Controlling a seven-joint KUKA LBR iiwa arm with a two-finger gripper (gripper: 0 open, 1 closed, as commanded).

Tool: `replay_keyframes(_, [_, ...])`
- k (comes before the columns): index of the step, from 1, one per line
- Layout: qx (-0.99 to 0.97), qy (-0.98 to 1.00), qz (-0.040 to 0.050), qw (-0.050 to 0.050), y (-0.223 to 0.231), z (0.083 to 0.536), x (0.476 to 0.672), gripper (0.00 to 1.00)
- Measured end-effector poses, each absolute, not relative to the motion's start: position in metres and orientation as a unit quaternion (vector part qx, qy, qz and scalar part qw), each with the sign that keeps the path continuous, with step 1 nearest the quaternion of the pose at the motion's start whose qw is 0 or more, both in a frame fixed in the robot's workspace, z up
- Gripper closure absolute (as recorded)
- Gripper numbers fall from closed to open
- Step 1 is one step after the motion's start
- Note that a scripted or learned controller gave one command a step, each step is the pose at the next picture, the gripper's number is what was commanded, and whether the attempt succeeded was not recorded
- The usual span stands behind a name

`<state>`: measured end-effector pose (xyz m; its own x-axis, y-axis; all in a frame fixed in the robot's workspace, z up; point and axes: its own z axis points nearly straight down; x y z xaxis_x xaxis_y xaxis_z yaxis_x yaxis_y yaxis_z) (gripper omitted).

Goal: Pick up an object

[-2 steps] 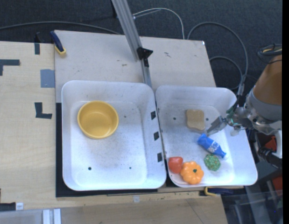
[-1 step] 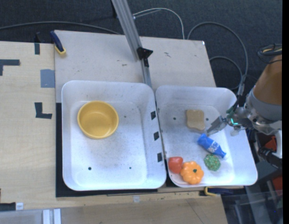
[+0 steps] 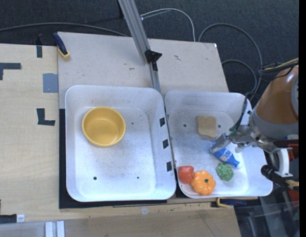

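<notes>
The claw (image 3: pixel 223 143) hangs low in the right bin (image 3: pixel 185 105), its metal tips blurring into a blue packet (image 3: pixel 226 155) directly beneath — whether it grips the packet, or how wide it gapes, I cannot tell. A tan sponge (image 3: pixel 207 126) sits just left of the claw; the arm's bulk is cut off at the right.

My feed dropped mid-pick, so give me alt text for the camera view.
The gripper sits low in the right bin, right at a blue packet, with a tan sponge just beyond it. A red item, orange pumpkin and green item lie along that bin's near edge; the left bin holds a yellow bowl.
</notes>
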<state>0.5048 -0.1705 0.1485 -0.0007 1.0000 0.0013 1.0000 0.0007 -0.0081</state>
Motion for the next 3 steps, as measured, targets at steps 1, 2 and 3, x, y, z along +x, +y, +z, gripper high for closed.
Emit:
replay_keyframes(1, [-0.707, -0.707, 0.0021, 0.003, -0.169, 0.094, 0.503, 0.00])
replay_keyframes(2, [-0.706, -0.708, 0.0010, 0.002, -0.169, 0.107, 0.504, 1.00])
replay_keyframes(3, [-0.706, -0.708, -0.0008, -0.002, -0.170, 0.170, 0.505, 1.00])
